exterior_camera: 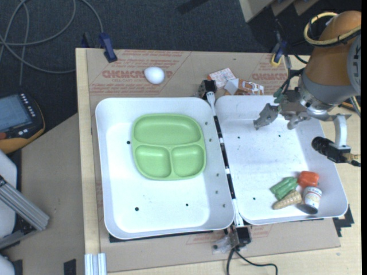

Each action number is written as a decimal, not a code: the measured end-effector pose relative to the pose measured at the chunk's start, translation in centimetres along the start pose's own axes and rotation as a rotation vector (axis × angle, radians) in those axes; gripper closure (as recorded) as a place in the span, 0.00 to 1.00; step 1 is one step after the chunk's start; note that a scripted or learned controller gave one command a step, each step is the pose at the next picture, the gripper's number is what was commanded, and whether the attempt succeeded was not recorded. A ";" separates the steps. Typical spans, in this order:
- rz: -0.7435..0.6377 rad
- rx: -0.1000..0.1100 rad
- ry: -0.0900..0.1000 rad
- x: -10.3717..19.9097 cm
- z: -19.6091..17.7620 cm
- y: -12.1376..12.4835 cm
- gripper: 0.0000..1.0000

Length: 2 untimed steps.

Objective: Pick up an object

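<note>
Two red "CHEMCRAFT" prints on the cardboard sheet [189, 59] behind both bins [109, 153].

Even overhead light, bright. White bins [114, 153] near blown out, mild glare on the rims. Shadows soft and short. Dark floor [172, 16] underexposed. Focus slightly soft overall, low resolution, no obvious edge distortion.

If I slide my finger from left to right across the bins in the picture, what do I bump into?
Green plate → robot claw → green toy → little jar with the orange lid.
</note>
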<state>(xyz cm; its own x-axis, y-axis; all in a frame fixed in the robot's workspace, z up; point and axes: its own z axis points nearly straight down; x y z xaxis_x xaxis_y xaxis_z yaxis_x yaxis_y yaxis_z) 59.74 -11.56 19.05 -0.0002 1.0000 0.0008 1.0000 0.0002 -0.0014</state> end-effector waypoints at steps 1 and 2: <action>0.002 0.000 -0.001 -7.5 0.3 -3.7 0.00; 0.001 -0.002 -0.002 -10.1 -0.2 -4.7 0.00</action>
<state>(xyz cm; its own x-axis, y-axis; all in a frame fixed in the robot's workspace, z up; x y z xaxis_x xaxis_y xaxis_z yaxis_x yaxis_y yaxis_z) 54.99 -21.64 19.22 0.0010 1.0000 -0.0012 1.0000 -0.0010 0.0009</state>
